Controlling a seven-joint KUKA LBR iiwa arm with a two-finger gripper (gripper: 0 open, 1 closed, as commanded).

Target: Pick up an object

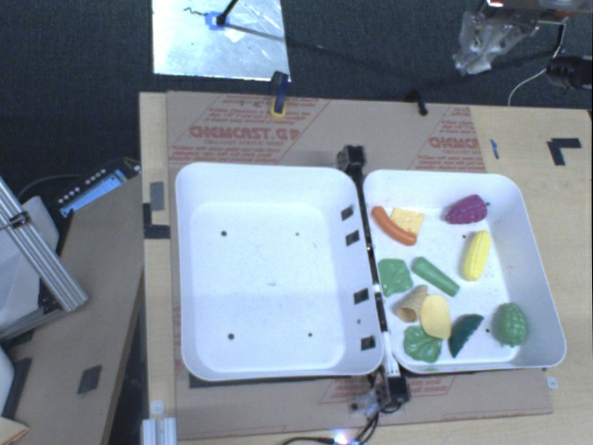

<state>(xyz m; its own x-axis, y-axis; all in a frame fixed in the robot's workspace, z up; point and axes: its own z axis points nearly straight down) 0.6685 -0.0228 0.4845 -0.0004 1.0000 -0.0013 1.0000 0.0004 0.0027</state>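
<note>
Worktop (232, 123): carries two white bins side by side.
Right bin (537, 276): holds all the toy food.
Gripper (482, 44): beyond the right bin's far edge, well apart; whether it is open or holding anything, I cannot tell.
Corn (475, 254): inside right bin, nearer the camera than the gripper; long axis near-to-far.
</note>
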